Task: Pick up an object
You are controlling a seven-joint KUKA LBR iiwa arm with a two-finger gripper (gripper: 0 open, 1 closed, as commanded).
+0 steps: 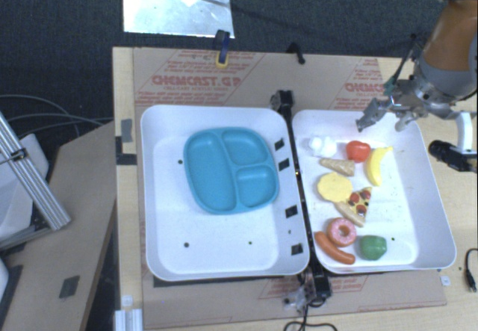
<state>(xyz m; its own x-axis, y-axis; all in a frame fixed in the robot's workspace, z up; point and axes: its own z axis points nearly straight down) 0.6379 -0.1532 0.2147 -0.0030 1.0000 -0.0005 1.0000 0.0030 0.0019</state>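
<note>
Claw (pixel 383 114) spread wide, holding nothing, upper right of frame.
Hangs over right bin's (pixel 437 206) top rim; toy tomato (pixel 358 150) and banana (pixel 377 164) lie below it.

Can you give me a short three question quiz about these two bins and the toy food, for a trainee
1. True or false: the blue divided plate lies in the left bin.
2. Which toy lies nearest the end effector? A) tomato B) donut C) green pepper
3. Fill in: the banana lies in the ____ bin.

Key: 1 true; 2 A; 3 right.
</note>
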